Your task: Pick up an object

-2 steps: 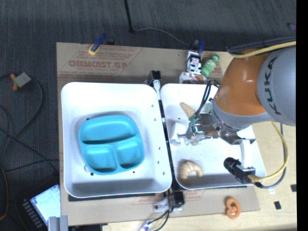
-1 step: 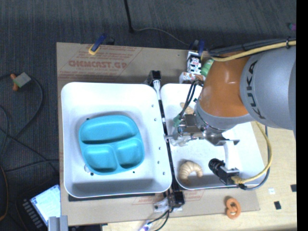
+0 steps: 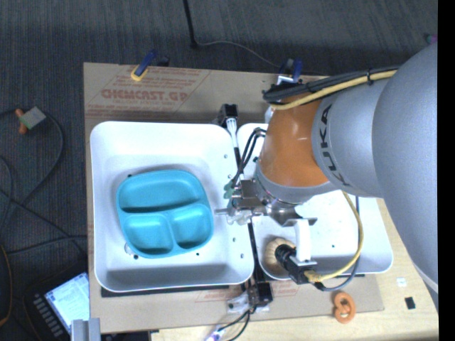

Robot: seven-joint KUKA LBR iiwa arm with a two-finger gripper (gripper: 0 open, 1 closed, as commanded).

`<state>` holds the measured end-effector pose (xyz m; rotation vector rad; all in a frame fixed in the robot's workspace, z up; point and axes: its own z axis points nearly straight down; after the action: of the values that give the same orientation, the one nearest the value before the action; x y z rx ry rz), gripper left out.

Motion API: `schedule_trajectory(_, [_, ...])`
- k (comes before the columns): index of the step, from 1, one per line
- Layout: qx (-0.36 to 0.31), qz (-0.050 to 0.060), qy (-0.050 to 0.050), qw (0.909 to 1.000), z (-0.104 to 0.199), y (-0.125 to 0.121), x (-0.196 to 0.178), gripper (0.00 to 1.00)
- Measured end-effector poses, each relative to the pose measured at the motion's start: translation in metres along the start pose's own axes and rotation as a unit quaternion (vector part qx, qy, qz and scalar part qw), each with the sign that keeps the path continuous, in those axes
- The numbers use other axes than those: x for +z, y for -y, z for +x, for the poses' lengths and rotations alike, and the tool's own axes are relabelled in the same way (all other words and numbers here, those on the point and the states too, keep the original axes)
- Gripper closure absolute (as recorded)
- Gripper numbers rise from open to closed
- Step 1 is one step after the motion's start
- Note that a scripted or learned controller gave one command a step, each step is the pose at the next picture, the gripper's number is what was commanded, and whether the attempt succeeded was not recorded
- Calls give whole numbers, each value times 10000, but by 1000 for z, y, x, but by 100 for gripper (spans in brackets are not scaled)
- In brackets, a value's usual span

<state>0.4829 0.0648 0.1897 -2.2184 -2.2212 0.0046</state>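
- A brown board (image 3: 213,77) under the bins is showing red print (image 3: 146,94) reading "CHEMCAST GP" near its far edge. On the grey arm (image 3: 405,133), black letters (image 3: 323,144) of the KUKA name are running beside the orange band (image 3: 291,148), only partly readable.
- A blue tray (image 3: 165,212) with three compartments, one long and two short, is lying flat in the left bin (image 3: 156,144), a little left of that bin's middle and apart from all four walls.
- The gripper (image 3: 243,206) is hanging over the shared wall between the two bins, close to the tray's right rim. Whether it is clenched or released cannot be told, since the wrist is covering it from above.
- The arm's bulk is blocking most of the right bin (image 3: 373,258), leaving its near right corner and a strip of white floor showing.
- Two blue clamps (image 3: 146,64) are gripping the board's far edge, and black clips (image 3: 229,112) are sitting at both ends of the shared wall.
- An orange ring (image 3: 344,305) is lying on the bench near its front right corner. A black cable (image 3: 188,13) is trailing across the dark carpet (image 3: 71,20) beyond.
- Bare white floor is ringing the tray on every side, widest along the far wall.
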Motion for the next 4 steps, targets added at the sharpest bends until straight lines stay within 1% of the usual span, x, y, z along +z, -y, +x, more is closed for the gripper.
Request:
schedule_trajectory(1, [19,-8,5,10000,-90,0,6,100])
schedule_trajectory(2, [6,-10,-3,10000,-85,0,6,100])
schedule_trajectory(4, [5,-10,-2,10000,-87,0,6,100])
